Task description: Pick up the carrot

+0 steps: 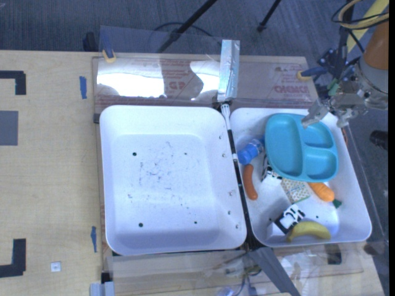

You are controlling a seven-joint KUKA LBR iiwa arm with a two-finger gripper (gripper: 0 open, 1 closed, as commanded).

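Banana (308, 230), yellow, lies at the near edge of the right bin (360, 217), touching a black-and-white block (289, 218). Hand (326, 118): at the far right corner of that bin, above the far corner of the blue divided plate (301, 147), its two fingers (310, 117) spread apart with nothing between them. Carrot (322, 192): bright orange, lying just beyond the plate's near edge, toward the right wall, well apart from the hand; the plate lies between the two. Beside the carrot, to its left, a patterned card (298, 192). Against the bin's left wall lie an orange-red stick (250, 182) and a small blue bottle (250, 152). Left bin (166, 177): white, faintly scuffed, adjoining on the desk (43, 184).
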